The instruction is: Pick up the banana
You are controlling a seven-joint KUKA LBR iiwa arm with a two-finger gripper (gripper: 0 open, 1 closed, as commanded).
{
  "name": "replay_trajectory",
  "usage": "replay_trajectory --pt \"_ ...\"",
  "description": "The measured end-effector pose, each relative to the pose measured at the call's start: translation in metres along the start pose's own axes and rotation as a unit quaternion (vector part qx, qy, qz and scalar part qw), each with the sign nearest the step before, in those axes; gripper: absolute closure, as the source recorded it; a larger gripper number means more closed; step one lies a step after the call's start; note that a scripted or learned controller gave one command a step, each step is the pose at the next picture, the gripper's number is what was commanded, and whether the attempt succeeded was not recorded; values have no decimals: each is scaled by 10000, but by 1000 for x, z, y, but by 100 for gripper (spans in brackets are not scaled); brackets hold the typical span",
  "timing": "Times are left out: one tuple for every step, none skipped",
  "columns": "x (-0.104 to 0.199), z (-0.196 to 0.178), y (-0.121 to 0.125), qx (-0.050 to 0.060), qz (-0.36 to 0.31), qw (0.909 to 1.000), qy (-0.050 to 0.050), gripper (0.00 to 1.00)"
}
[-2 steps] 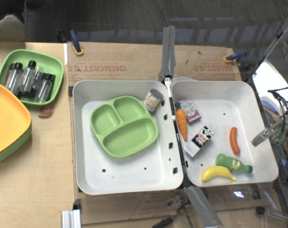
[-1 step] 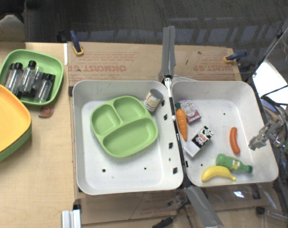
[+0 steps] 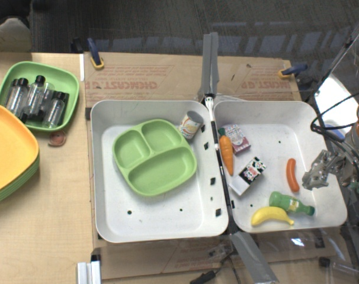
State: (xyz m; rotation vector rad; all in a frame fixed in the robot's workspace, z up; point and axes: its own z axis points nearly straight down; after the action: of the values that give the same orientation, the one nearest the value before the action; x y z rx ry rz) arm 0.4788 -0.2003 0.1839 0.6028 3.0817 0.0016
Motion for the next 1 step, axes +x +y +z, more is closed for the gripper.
replay_trajectory --pt "-8 -16 -20 0 -1160 9933 -13 100"
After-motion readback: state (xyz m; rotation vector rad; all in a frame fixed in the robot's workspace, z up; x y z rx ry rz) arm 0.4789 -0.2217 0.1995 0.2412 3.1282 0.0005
